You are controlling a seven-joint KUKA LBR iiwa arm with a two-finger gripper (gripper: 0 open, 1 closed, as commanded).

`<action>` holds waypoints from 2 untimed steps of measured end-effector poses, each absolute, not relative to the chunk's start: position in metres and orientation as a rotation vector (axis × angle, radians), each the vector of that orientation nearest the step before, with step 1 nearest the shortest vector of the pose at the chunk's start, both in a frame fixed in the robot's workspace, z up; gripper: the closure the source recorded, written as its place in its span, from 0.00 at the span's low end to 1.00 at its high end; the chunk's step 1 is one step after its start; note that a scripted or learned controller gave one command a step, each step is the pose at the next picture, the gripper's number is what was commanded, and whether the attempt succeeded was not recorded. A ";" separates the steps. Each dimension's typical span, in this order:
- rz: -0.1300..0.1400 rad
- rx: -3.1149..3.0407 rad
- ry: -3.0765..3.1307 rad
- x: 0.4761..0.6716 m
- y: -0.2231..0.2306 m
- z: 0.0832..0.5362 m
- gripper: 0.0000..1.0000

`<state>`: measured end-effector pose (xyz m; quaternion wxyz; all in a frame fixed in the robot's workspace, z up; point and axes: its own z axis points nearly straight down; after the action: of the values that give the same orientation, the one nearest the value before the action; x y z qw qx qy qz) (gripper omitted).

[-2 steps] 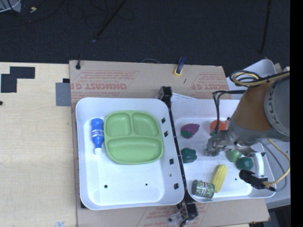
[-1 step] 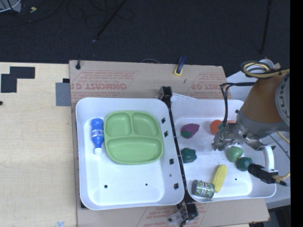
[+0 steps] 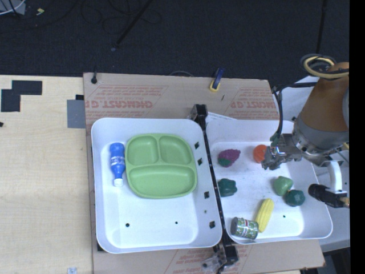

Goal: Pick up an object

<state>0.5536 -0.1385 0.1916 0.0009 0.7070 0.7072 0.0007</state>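
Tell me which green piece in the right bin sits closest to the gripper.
The light green piece, just below the gripper. The teal piece lies further down and right, and the dark green piece sits well to the left, near the divider.

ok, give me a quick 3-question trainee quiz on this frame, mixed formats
1. True or false: the blue bottle lies in the same bin as the green divided plate.
2. Multiple choice: which item lies nearest the gripper? A) corn cob B) orange-red ball C) can
3. Fill in: the purple item sits in the ____ bin in this view.

Key: 1 true; 2 B; 3 right
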 end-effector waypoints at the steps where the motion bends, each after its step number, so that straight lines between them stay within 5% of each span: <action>1: 0.001 2.220 2.221 0.554 -0.140 0.230 1.00; 2: 0.000 2.219 2.230 0.548 -0.085 0.238 1.00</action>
<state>0.5483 -0.0850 0.2384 -0.0021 0.7054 0.7088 0.0001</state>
